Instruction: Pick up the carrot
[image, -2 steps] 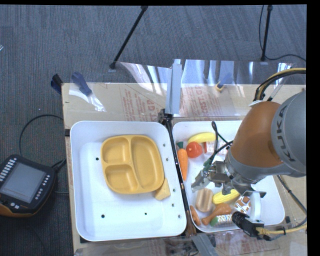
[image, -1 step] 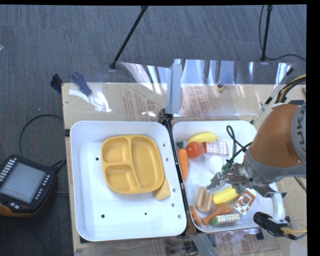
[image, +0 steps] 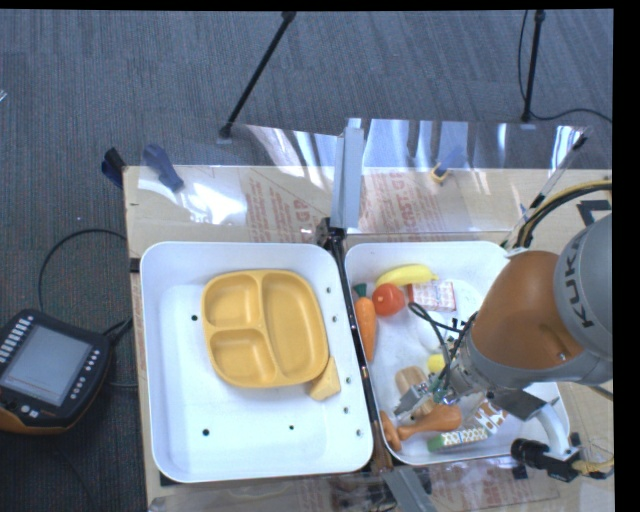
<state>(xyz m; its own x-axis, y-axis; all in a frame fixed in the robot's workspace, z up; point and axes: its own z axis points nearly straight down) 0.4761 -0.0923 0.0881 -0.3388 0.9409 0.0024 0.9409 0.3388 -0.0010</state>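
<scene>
Down front, my gripper (image: 425, 398) is mostly buried under my own orange-banded arm (image: 520, 320), so can't tell its state. Long orange carrot (image: 366, 326) lies along the right white bin's (image: 470, 250) left wall.

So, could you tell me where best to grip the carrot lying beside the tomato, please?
Probably its lower half, from straight above, closing across its narrow width. The carrot lies lengthwise along the right bin's left wall, and the tomato crowds its upper end; lower down its right side is freer, though the wall leaves little room.
</scene>
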